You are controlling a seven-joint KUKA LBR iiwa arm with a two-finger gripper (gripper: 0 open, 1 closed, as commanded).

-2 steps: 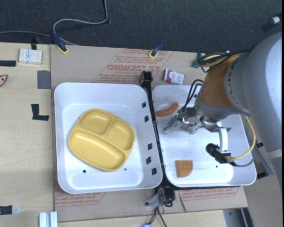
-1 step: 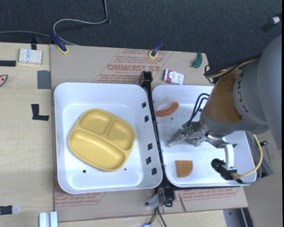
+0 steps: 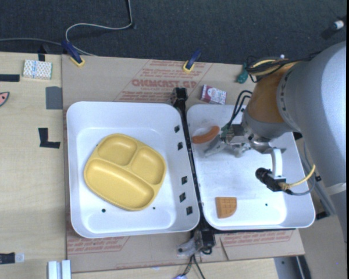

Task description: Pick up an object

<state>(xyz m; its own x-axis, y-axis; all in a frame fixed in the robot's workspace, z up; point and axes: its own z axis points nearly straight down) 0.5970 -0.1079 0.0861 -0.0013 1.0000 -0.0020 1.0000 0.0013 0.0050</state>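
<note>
The hand [image 3: 216, 146] is low in the right bin [image 3: 291, 214], near its upper left corner, with its fingers spread narrowly and nothing visibly between them. Just beside the fingertips, up against the bin's left wall, lies a small orange sausage-shaped piece [image 3: 205, 135]. A tan waffle square [image 3: 225, 207] sits well apart near the bin's front edge. The left bin [image 3: 81, 214] holds a yellow divided plate [image 3: 124, 171]. Both bins rest on the bench [image 3: 23, 185].
</note>
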